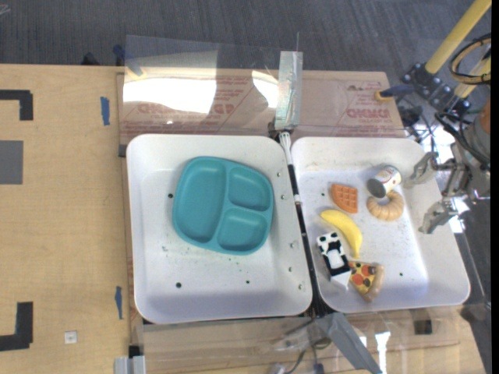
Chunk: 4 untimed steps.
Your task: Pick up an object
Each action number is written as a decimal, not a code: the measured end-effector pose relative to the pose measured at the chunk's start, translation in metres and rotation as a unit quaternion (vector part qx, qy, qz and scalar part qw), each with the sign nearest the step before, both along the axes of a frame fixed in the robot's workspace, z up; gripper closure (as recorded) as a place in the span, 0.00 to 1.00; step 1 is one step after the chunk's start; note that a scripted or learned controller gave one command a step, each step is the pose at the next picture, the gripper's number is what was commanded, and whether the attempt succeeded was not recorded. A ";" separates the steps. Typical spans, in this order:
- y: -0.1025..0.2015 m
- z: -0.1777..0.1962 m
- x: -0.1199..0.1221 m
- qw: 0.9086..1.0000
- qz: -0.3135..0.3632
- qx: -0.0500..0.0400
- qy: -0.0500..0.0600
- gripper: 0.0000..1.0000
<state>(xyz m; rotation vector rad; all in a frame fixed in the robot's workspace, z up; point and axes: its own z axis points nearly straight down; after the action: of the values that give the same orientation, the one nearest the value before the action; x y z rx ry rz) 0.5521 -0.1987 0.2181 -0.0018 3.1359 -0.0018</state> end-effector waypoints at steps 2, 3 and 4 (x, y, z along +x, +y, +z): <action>0.100 -0.129 0.029 0.971 -0.240 0.003 -0.003 0.00; 0.096 -0.130 0.059 0.932 -0.363 0.003 -0.003 0.00; 0.097 -0.116 0.062 0.933 -0.361 0.003 -0.008 1.00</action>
<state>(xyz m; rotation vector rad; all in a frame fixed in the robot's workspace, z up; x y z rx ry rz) 0.6142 -0.1022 0.1025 1.1248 2.9099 0.0046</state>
